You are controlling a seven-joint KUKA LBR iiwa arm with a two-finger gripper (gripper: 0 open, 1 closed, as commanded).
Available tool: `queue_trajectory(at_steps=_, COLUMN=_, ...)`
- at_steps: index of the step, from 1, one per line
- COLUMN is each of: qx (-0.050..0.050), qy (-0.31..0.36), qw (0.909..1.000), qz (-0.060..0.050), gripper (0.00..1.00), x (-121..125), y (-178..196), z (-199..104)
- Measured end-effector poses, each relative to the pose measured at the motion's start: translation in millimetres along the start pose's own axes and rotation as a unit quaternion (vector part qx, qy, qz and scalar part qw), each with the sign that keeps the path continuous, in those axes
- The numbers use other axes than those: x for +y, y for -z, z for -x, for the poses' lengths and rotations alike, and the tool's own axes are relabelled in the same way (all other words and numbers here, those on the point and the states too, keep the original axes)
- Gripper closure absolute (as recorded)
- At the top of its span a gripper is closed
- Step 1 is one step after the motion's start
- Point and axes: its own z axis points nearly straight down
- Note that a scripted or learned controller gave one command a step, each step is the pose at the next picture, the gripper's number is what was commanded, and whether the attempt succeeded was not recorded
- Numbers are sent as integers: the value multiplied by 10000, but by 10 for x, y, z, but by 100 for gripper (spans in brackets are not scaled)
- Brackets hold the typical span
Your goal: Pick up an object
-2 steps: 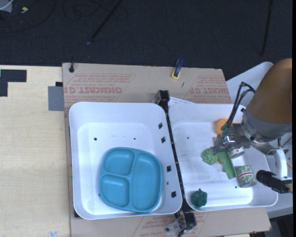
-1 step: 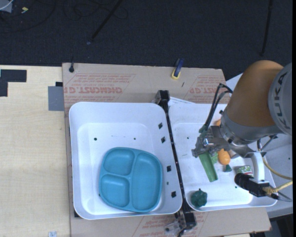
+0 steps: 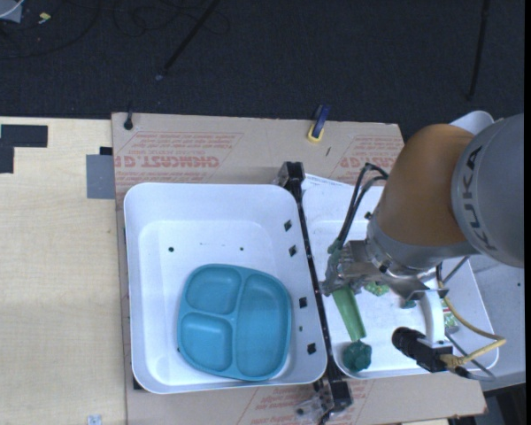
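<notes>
In the right bin point(image 3: 323, 246), a long green stick-shaped object point(image 3: 348, 313) lies pointing toward the near edge. A dark teal lump point(image 3: 358, 355) rests just below it in the bin's near left corner. My gripper point(image 3: 343, 271) hangs low over the bin's left side, right at the green object's upper end. The wrist and orange band point(image 3: 420, 193) hide most of the bin behind it. A bit of pale green point(image 3: 377, 286) peeks out under the wrist.
The left bin point(image 3: 150, 228) holds a blue divided plate point(image 3: 234, 321) in its near half. A black divider point(image 3: 305, 264) runs between the two bins. Cardboard point(image 3: 203, 153) lies under both bins, with a blue and yellow clamp point(image 3: 318, 124) on its far edge.
</notes>
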Motion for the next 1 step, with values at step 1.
queue_trajectory(at_steps=1, qx=-4, qy=3, qw=10000, qz=12, gripper=100, x=-18, y=112, z=-527)
